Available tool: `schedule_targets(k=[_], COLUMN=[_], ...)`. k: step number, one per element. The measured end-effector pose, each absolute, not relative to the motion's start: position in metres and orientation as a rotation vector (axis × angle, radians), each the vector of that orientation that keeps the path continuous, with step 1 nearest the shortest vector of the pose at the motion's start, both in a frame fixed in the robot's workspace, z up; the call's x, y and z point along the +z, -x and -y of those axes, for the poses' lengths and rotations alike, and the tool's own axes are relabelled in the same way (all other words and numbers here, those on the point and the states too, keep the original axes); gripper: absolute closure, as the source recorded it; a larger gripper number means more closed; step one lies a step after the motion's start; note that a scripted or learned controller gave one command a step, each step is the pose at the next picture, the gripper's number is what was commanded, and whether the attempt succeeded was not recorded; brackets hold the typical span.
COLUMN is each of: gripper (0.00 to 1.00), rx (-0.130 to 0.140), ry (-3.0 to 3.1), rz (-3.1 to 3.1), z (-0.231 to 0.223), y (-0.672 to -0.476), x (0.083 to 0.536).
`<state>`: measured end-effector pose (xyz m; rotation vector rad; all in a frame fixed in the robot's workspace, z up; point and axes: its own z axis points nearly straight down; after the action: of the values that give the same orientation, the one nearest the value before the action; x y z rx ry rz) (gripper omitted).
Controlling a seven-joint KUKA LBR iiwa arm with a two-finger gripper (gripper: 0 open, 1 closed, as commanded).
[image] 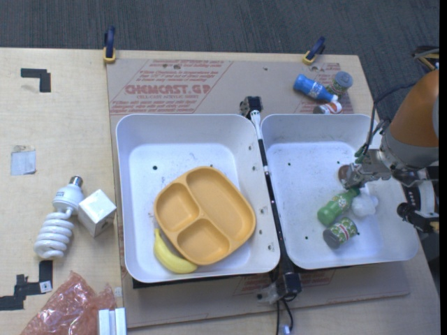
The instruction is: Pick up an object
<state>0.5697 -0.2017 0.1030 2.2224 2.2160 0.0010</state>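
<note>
Grey arm segments with an orange band enter from the right edge of the frame, at mid-height, and bend down toward the right-hand shallow white plastic bin. The two-finger gripper sits low over the right part of that bin, just above the cluster of objects there; whether its jaws are spread or pressed together cannot be told, since the wrist body covers them.

Inside the right bin, toward its right side, lie a green plastic bottle with a light label, tilted on its side, a small green can with a dark end just below it, and a white crumpled lump touching the bottle's upper end. The gripper is directly above the bottle's upper end, near the lump.

Left-hand white bin holds a yellow-orange moulded tray with three compartments, lying tilted across the middle. A yellow banana pokes out from under the tray's lower left edge, against the bin's floor.
</note>
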Motion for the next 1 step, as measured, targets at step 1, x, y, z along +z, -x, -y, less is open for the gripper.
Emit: schedule_targets(k=[1], gripper=[1.0], rx=[0.0], ry=[-2.219], rz=[-2.222], z=[0.1383], y=[-0.5949], x=[0.0924])
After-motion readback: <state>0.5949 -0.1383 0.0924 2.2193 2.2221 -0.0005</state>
